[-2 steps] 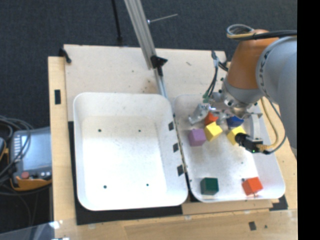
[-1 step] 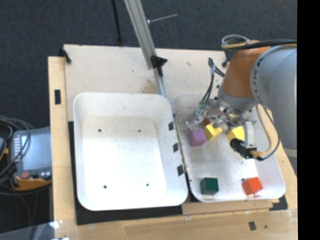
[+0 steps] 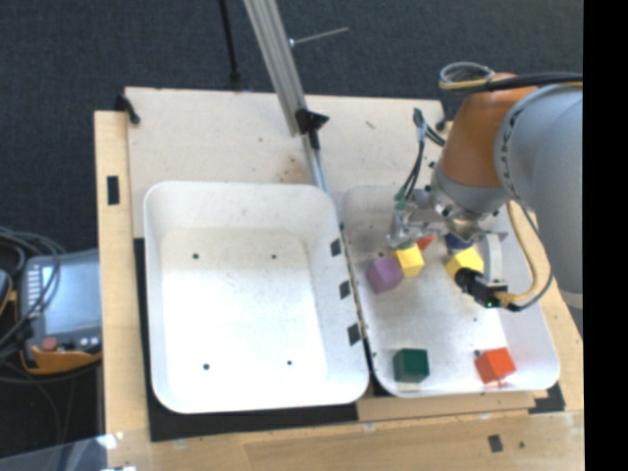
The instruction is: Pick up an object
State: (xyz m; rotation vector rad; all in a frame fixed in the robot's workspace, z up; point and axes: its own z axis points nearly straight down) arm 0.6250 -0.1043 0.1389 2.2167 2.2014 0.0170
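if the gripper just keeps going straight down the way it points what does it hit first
Most likely the yellow block right under the gripper, with the purple block touching it on the left. Depth is hard to judge from this slanted view, so it might reach the bin floor beside them.

Both white bins (image 3: 245, 199) look like smooth, matt plastic, lightly speckled with dirt. The desk (image 3: 216, 130) is pale, unvarnished wood. The arm (image 3: 545, 155) has a satin grey shell; the slanted pole (image 3: 275, 47) looks like ribbed metal.
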